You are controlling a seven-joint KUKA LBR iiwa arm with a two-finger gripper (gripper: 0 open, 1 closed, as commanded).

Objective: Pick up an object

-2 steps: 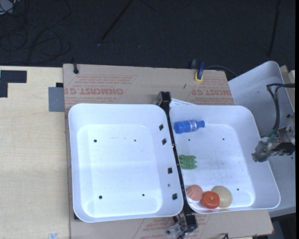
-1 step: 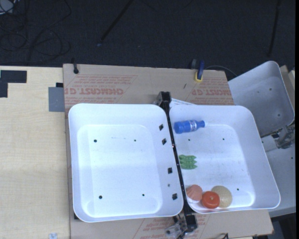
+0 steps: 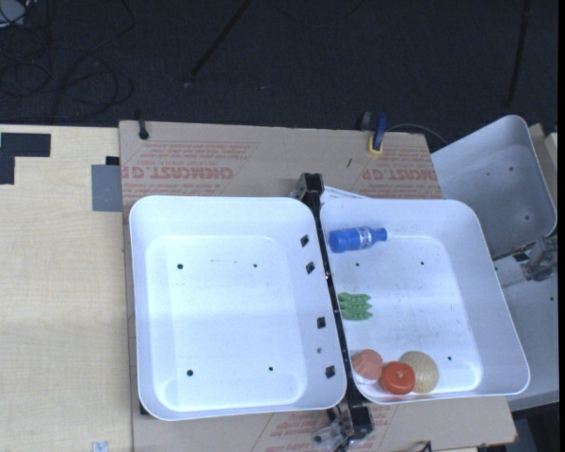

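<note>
Blue plastic bottle (image 3: pixel 357 239) lies on its side in the right white bin (image 3: pixel 490 281), cap pointing right. Its label is unreadable. Cardboard (image 3: pixel 264 158) beneath reads "CHEMCAST GP", upside down.

Blue bottle (image 3: pixel 357 239), white bins (image 3: pixel 149 217)

Smooth white plastic bins (image 3: pixel 228 217), faintly glossy. Glossy blue plastic bottle (image 3: pixel 356 239). Matt brown cardboard sheet (image 3: pixel 264 158), printed. Pale wood-look bench top (image 3: pixel 47 290). Dull grey metal plate (image 3: pixel 494 177).
</note>
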